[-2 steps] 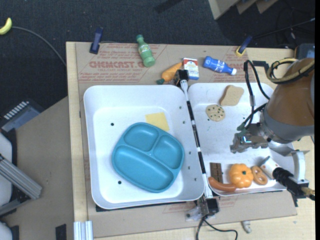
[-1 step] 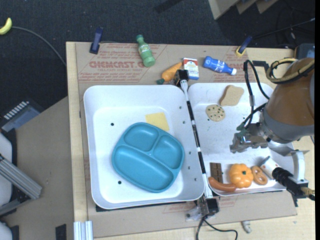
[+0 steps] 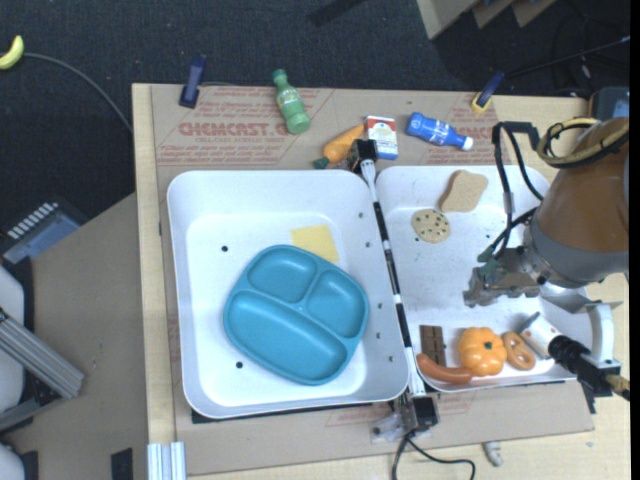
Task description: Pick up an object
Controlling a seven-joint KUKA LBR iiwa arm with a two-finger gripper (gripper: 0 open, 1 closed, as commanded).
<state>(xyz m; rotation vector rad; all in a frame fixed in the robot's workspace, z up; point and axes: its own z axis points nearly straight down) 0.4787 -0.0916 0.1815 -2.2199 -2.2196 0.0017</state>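
My claw [image 3: 492, 286] hangs low over the right bin [image 3: 400, 183], above bare white floor between the foods at the far end and those along the near wall; from this slant I cannot tell how it is set, and I see nothing gripped in it. I judge it sits here because the pickable things lie on both sides of it, so either group is a short reach. Nearest are the orange pumpkin [image 3: 480, 351], the pretzel [image 3: 519, 350] just beside it, the sausage [image 3: 443, 371] curled against the near wall, and a dark chocolate bar [image 3: 432, 342] touching that. Farther off lie a speckled cookie [image 3: 430, 225] and a slice of bread [image 3: 463, 190], near one another. I'd take the pumpkin as the likeliest target: it stands tall enough to grip. The left bin [image 3: 200, 193] holds a blue divided plate [image 3: 295, 313], with a yellow cheese slice [image 3: 316, 239] just behind it. Beyond the bins, on the bench [image 3: 240, 118], lie a green bottle [image 3: 291, 102], a blue bottle [image 3: 438, 131], a small carton [image 3: 381, 135] and a carrot [image 3: 343, 144], outside my working area.
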